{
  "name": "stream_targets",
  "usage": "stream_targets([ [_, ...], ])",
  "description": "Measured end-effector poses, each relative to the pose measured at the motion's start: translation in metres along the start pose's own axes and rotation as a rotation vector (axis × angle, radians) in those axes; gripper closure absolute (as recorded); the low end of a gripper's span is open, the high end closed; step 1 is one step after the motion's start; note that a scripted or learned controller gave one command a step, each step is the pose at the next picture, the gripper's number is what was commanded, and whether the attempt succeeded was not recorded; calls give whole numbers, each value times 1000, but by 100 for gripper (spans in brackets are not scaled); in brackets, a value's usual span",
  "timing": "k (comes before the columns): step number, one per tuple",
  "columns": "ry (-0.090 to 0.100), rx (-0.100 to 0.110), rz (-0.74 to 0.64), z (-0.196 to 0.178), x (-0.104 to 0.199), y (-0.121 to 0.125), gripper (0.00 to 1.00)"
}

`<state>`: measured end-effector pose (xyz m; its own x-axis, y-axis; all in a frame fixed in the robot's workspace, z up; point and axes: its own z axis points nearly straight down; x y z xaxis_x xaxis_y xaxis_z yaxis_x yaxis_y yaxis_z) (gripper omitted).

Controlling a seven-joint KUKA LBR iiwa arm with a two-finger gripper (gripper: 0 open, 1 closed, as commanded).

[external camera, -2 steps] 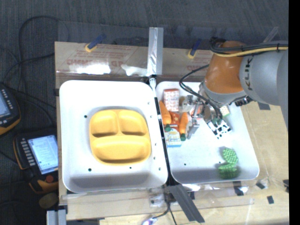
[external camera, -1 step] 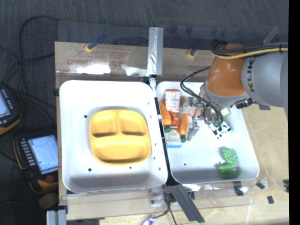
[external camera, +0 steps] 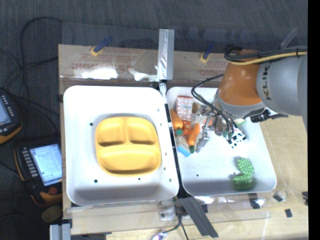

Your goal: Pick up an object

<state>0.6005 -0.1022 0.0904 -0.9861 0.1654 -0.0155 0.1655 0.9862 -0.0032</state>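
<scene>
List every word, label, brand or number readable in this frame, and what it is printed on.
"KU": start of a brand name on the grey arm, cut off by the frame.
Red print on the cardboard behind the bins: blurred.
Handheld screen: too small.
Packet in the right bin: unreadable.

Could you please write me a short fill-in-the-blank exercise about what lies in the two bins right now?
1. The yellow tray with three compartments lies in the ____ bin.
2. The green object lies in the right bin, near its ____ right corner.
3. The gripper hangs over the ____ bin, near the orange carrot.

Missing words: left; front; right
</scene>
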Motion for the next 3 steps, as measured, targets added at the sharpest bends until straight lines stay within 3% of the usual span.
stream_targets([
  [1,5,-3,115,1,-13,9,0],
  [2,0,-2,117,0,-5,8,0],
  [3,3,-4,227,-1,76,-11,0],
])
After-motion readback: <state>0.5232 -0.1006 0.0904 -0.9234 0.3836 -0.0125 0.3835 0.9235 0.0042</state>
